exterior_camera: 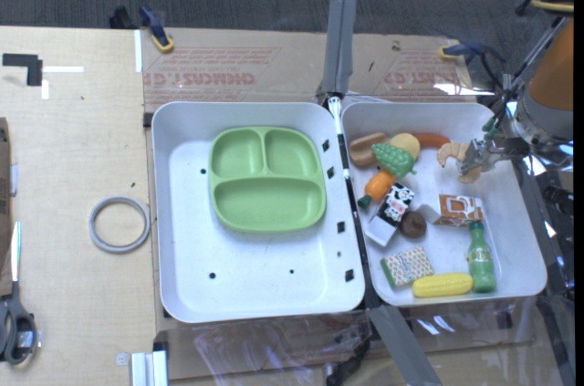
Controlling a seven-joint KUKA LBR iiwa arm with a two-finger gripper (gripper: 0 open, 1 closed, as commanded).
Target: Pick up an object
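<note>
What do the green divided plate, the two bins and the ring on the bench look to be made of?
Plate: likely matte moulded plastic, with an even pale green and soft rounded ridges. Bins: smooth white plastic, by their look, with rounded corners and a faint sheen. Ring: pale and thin, perhaps a tape roll; its material is unclear.

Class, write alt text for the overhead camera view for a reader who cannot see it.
A gripper hovers over the right bin, which holds toy food including yellow corn and a green bottle. The left bin holds a green divided plate.
</note>
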